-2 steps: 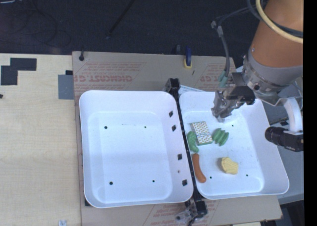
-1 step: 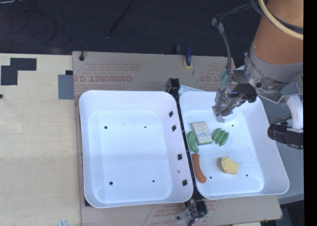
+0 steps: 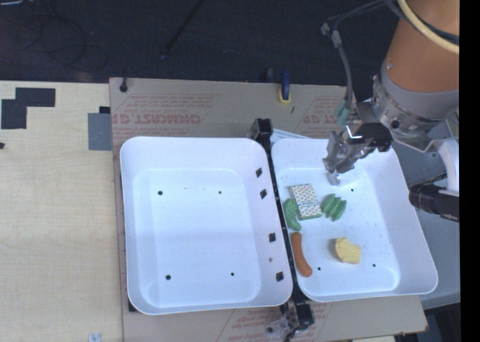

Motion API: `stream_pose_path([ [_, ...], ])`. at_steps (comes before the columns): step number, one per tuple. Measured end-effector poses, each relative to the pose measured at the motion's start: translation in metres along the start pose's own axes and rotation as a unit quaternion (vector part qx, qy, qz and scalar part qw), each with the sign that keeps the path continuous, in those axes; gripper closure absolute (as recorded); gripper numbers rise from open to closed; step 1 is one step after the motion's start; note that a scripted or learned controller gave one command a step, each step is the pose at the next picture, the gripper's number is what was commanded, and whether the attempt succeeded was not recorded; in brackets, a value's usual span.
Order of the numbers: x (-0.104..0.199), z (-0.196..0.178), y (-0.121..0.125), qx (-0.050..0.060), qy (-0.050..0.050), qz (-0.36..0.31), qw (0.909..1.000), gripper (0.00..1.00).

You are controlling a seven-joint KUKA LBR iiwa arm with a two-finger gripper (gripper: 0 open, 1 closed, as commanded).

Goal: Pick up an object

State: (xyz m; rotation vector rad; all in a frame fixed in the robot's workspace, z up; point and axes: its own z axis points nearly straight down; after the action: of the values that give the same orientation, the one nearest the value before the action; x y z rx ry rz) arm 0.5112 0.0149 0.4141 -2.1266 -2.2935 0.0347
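Left bin (image 3: 142,160): white, shallow, sits beside its twin, the two touching along a black clipped seam. Right bin (image 3: 390,205): holds all objects, clustered in its left half. Green piece (image 3: 291,214) against the left wall, touching a checkered block (image 3: 305,200). Orange carrot-like stick (image 3: 301,253) lies below these, along the seam. Second green piece (image 3: 334,206) just right of the block. Yellow chunk (image 3: 346,250) lower, near bin centre. Gripper (image 3: 335,175) hangs above the bin's upper middle, up and right of the block, near the second green piece but apart from it. Nothing visible between the fingers; whether they are spread or closed, cannot tell. Arm (image 3: 424,40) enters from upper right.
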Motion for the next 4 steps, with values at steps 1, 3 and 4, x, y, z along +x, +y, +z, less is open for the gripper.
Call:
stream_pose_path([
  [1, -0.065, 0.074, -0.041, -0.007, 0.003, 0.042, 0.9991, 1.0],
  [3, 0.005, 0.033, -0.015, -0.01, 0.003, 0.036, 0.9993, 1.0],
  [4, 0.005, 0.023, -0.015, -0.008, 0.003, 0.034, 0.9994, 1.0],
])
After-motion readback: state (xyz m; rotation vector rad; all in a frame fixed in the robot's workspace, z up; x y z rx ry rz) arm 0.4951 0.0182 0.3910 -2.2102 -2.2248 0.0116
